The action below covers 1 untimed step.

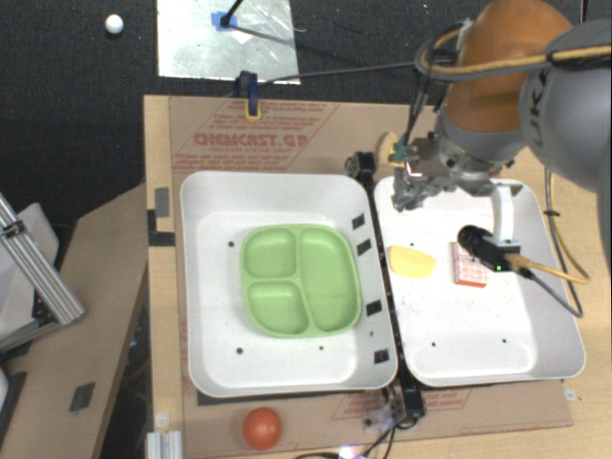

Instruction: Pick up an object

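Note:
In the right bin [497, 352], a flat yellow piece [411, 261] lies close to the left wall. A small red-and-white packet [469, 271] sits just to its right. My gripper [407, 197] hangs over the bin's far left corner, a short way behind the yellow piece and apart from it. I see nothing held in it. The orange-banded wrist and grey arm reach in from the upper right and cover the back of the bin.
The left bin [210, 256] holds a green divided plate [298, 280]. An orange ball [261, 427] rests on the bench in front of the bins. A blue clamp [249, 92] stands behind the left bin. A yellow cable [559, 275] trails across the right bin's right side.

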Motion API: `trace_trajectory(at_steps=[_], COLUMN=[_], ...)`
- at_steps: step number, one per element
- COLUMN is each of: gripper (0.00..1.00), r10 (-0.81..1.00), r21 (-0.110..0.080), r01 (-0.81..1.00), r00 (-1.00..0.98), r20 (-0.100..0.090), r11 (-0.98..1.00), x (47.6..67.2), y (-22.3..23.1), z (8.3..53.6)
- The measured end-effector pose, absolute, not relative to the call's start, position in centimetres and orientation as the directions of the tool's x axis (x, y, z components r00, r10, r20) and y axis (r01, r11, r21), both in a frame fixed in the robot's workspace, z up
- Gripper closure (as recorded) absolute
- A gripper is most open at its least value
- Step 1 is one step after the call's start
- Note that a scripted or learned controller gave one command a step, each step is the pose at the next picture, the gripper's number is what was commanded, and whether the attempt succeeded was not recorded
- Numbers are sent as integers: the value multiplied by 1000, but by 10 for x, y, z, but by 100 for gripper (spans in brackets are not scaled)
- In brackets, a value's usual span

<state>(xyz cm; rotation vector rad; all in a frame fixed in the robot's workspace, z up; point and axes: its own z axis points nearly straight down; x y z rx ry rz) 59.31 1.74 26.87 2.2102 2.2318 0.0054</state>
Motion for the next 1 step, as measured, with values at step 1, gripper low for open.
trace_trajectory(at_steps=[1], gripper=[100], r10=[1000], r21=[2], r01=[1000], r00=[-10], r20=[2], r11=[10], x=[605], y=[75], z=[257])
